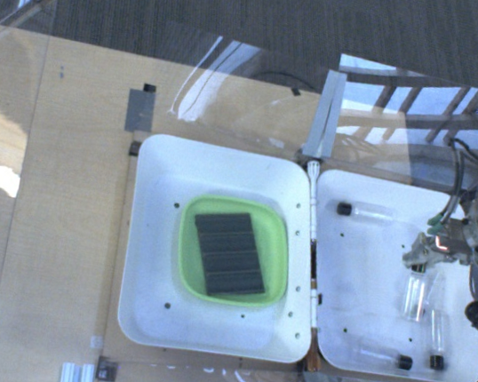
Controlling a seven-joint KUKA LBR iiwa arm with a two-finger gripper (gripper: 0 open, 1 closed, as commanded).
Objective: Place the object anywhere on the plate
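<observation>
Nearest the camera, 2 clear black-capped tubes lay along the right bin's front edge. Another tube stood just below the gripper, its long axis running toward the camera; whether that tube was held could not be told. Well to the gripper's left, across the bin divide, the green plate carried a dark ribbed block.

No legible text anywhere (labels included) — none.
</observation>
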